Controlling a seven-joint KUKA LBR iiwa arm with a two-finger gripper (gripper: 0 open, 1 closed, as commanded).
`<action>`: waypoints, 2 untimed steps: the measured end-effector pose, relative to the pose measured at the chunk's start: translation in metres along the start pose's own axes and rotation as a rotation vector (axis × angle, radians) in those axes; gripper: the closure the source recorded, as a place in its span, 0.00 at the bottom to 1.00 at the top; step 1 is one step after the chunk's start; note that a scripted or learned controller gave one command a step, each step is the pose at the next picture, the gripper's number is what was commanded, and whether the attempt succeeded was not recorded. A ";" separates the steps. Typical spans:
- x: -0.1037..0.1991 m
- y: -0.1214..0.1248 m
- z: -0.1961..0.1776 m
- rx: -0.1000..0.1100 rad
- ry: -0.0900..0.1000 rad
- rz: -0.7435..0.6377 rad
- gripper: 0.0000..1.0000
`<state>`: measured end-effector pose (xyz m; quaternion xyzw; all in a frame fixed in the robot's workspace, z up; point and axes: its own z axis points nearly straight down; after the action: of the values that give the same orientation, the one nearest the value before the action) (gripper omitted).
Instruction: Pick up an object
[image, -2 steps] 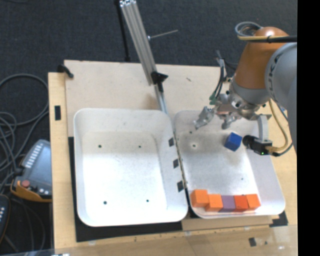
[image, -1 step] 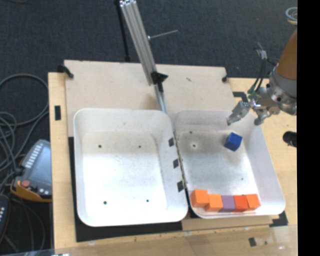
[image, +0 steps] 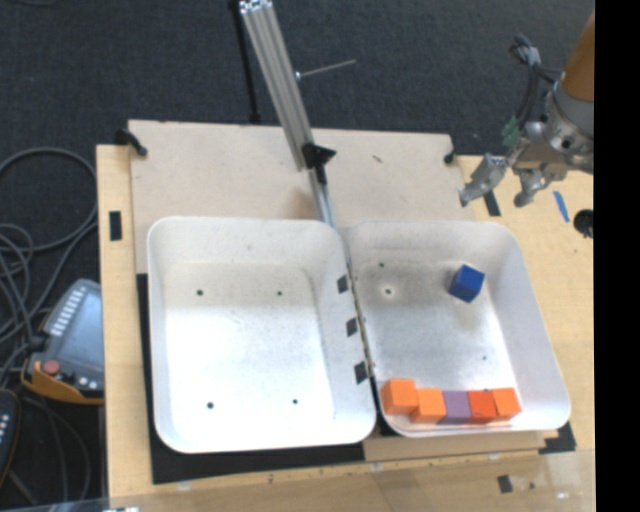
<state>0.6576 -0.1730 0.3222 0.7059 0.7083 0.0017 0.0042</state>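
On the pale wooden bench (image: 220, 170), 2 shallow white bins sit side by side, their inner rims touching along a seam with small dark clips. The left bin (image: 170, 330) shows a speckled grey floor with a few dark dots. The right bin (image: 530, 330) has a similar scuffed floor. In it, a blue cube (image: 466, 283) rests alone, tilted a little, toward the far right part of the floor. Along the near wall of the same bin, a row of 5 blocks (image: 455, 402) lies packed edge to edge: 2 orange, 1 purple, then 2 more orange.

The gripper (image: 508, 187) hangs above the bench beyond the far right corner of the right bin, well apart from the blue cube and outside the bin's rim. Its 2 fingers are spread apart with a clear gap between them, and nothing sits in that gap.

A slanted aluminium rail (image: 283, 85) runs from the top of the view down to the seam between the bins. The bench stands on dark grey carpet (image: 80, 70). To the left, black cables (image: 30, 240) loop over the floor beside a grey and orange handheld pendant (image: 72, 340).
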 end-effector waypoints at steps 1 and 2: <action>-0.010 -0.040 0.128 0.016 0.004 0.005 0.00; -0.037 -0.007 0.204 0.003 0.000 0.004 0.00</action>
<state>0.6526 -0.2111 0.1185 0.7071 0.7071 0.0006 0.0029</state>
